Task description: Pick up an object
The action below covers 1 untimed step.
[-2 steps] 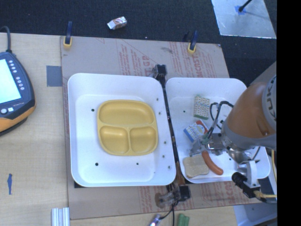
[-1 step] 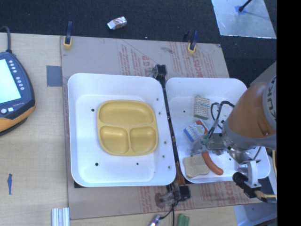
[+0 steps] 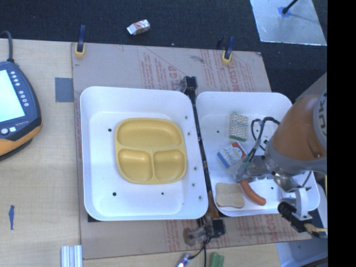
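1. Camera view puts our gripper (image 3: 246, 170) low in the right bin (image 3: 211, 149), above the sausage (image 3: 253, 193) and just right of the blue packet (image 3: 229, 156); whether it is parted or closed we cannot tell.
2. We should descend straight, centre on one item, and keep clear of the bread slice (image 3: 229, 196) to the sausage's left.
3. A patterned card (image 3: 239, 126) lies farther back; the left bin (image 3: 89, 149) holds a yellow divided plate (image 3: 150, 149).
4. Our arm (image 3: 297, 135) covers the bin's right side, so anything beneath it stays unseen.
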{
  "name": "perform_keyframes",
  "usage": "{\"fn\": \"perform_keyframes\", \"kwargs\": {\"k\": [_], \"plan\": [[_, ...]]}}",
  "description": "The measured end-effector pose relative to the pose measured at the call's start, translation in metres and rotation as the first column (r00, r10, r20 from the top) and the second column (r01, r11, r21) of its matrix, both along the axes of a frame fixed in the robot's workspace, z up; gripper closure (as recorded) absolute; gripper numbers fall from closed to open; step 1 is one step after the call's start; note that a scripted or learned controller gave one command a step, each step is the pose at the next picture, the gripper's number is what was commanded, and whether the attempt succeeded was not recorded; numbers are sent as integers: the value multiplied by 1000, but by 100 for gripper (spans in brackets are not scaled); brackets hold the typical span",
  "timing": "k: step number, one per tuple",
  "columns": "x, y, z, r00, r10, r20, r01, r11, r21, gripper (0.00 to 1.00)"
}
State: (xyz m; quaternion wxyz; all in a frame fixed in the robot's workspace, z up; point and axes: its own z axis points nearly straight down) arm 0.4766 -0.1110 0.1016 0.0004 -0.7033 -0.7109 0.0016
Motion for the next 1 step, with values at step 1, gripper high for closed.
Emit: {"fn": "perform_keyframes", "kwargs": {"k": [1], "plan": [[24,71,91,1000,-6,2,6,1000,3,100]]}}
